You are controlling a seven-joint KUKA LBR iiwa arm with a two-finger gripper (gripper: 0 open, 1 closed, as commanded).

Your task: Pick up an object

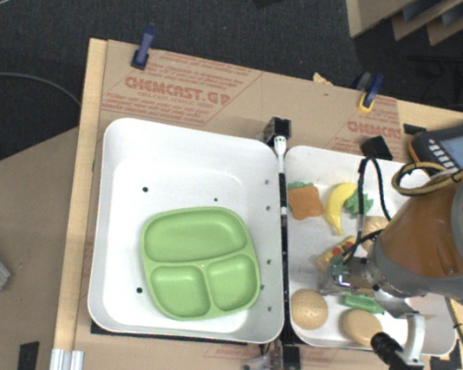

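The right bin (314,163) holds several small items. A brown toast-like piece (305,203) lies at its upper left, beside a yellow banana (337,203) and a green piece (354,202). A round tan ball (309,309) and a tan oval lump (361,325) rest near the front edge. My gripper (341,275) hangs low over the middle of this bin, just above the tan ball and next to some small colourful pieces (336,254). The arm's orange band (422,229) hides the bin's right half.
In the left bin (122,205) lies a green divided plate (199,260). A black divider clip (277,130) sits between the bins at the back. A handheld pendant (457,147) rests at the bench's far right, with cables running near the arm.
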